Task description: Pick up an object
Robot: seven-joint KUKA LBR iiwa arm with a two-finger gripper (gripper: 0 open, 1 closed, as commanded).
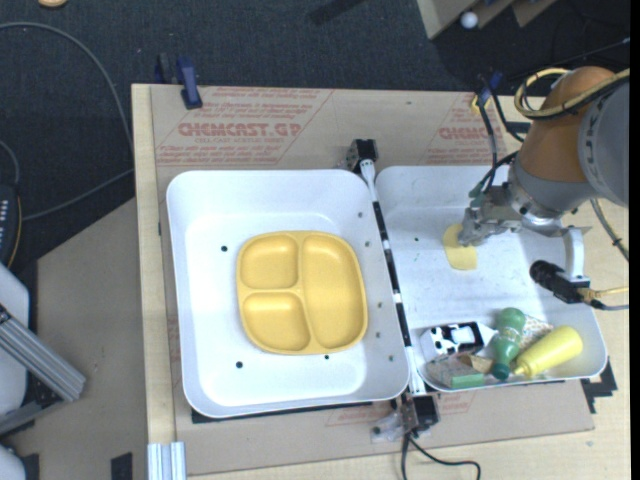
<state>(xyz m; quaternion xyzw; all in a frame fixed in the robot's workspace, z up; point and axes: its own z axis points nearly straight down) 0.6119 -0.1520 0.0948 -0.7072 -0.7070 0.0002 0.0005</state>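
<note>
Look at your worktop [300, 118]: it carries two white bins side by side. The left bin [200, 268] holds a yellow plate [300, 293] with three sections, lying flat in the middle of the bin.

The right bin [420, 198] holds the small things. A pale yellow block [462, 256] lies near the middle of this bin, a little toward 12 o'clock. Down at 6 o'clock in the same bin, a pile sits against the near wall: a yellow bottle [548, 352], a green toy [508, 330] touching it on its 9 o'clock side, and a black and white thing [455, 338] farther toward 9 o'clock.

Your arm [565, 138] comes in from 3 o'clock, with its orange part up high. The pincer [480, 223] is down low in the right bin, right at the 12 o'clock edge of the pale yellow block. It looks like it touches the block or is just beside it. You cannot tell if the pincer is released or clenched, because the arm hides it from above. The block lies on the bin floor.
</note>
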